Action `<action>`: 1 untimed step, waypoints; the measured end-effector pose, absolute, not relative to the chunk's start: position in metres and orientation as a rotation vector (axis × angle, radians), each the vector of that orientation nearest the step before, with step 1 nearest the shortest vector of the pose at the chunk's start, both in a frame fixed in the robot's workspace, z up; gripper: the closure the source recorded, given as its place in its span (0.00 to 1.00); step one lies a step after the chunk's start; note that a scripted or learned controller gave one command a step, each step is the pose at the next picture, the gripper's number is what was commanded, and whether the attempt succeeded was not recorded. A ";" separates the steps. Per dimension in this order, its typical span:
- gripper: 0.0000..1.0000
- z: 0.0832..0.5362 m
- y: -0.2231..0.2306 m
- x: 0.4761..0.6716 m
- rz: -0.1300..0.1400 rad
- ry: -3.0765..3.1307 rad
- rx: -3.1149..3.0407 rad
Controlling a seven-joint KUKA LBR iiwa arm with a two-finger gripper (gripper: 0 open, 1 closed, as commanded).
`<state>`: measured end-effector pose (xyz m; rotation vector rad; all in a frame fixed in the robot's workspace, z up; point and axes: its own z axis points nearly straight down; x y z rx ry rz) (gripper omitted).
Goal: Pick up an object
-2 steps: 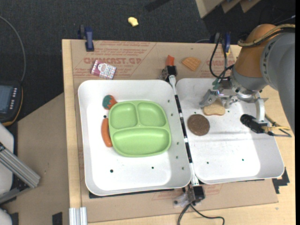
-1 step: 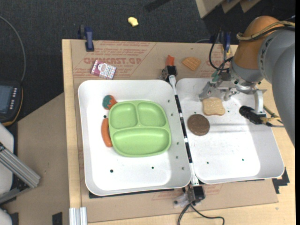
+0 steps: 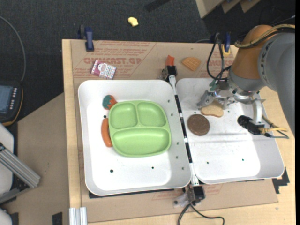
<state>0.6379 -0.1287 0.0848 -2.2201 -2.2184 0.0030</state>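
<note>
My gripper (image 3: 216,101) hangs low over the back left part of the right bin (image 3: 243,163), open, with nothing between its fingers. A tan slice of toast (image 3: 213,111) lies on the bin floor just in front of the fingertips, touching or nearly touching them. A round brown patty (image 3: 198,124) lies a little nearer and to the left of the toast. In the left bin (image 3: 93,172) a green divided plate (image 3: 139,128) sits with an orange sausage-like piece (image 3: 106,132) along its left side and a small green and red item (image 3: 109,101) at its back left corner.
The divider between the bins (image 3: 182,125) runs close to the patty. On the board behind the bins lie a tan biscuit (image 3: 191,63), an orange and black clamp (image 3: 169,65) and a small pink packet (image 3: 103,69). A yellow scrap (image 3: 133,21) lies on the floor.
</note>
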 end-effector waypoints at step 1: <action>0.00 0.085 -0.151 0.668 -0.003 -2.225 -2.225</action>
